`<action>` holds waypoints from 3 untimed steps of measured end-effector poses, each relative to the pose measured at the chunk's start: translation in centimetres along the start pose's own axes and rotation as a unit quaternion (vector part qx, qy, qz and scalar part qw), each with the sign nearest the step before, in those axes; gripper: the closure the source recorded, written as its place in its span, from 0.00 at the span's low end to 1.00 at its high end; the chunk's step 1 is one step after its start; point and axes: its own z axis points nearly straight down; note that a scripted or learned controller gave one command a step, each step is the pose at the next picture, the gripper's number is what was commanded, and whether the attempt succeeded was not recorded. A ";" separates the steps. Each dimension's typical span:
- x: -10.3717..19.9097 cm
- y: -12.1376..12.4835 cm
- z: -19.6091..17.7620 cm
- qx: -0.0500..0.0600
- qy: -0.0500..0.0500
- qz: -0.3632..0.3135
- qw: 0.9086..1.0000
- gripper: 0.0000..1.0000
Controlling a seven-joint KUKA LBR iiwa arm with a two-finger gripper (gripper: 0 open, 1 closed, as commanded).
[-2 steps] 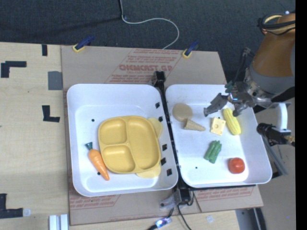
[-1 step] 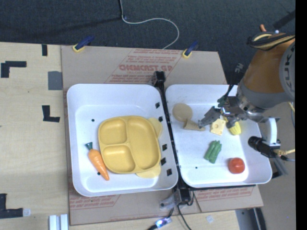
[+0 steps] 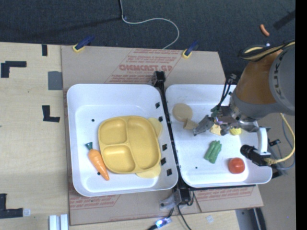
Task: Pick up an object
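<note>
Gripper [image 3: 207, 125] sits low over the right bin [image 3: 192, 176], near its middle, with the grey arm [image 3: 268, 85] and its orange band coming in from the right edge of the view. Finger state: cannot tell. One dark finger-like part points left and downward toward the bin floor; the rest is lost against the wrist body. Nothing can be made out between the fingers.

Just right of the gripper, tucked under the wrist: a small yellow object [image 3: 225, 130], partly hidden, shape unclear. Just left of the gripper: a tan, mushroom-shaped piece [image 3: 183, 114], round cap toward the back of the bin, stub end close to the dark finger part; contact cannot be judged. Below the gripper, apart from it: a green vegetable-like toy [image 3: 213, 151] lying at a slant on the bin floor. Further right, near the front corner of the same bin: a red tomato-like ball [image 3: 236, 165], beside a black fitting on the arm.

Left bin [image 3: 79, 109], touching the right one along a shared edge with black clips: a yellow divided plate [image 3: 128, 143] with three compartments, resting over a pale yellow flat piece [image 3: 148, 172] that shows at its right and lower edges. An orange carrot [image 3: 99, 163] with a green top lies just beside the plate's left rim, tip toward the front.

Both bins rest on a cardboard sheet [image 3: 139, 66] held by two blue-and-yellow clamps at its rear edge. A white cable [image 3: 153, 23] loops across the dark floor behind.
</note>
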 end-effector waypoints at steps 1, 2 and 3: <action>0.8 -0.7 6.1 0.001 0.000 0.000 1.000 0.00; 0.9 -0.7 7.8 -0.002 0.000 0.000 1.000 0.00; 0.8 -0.7 6.7 -0.003 -0.001 0.000 1.000 1.00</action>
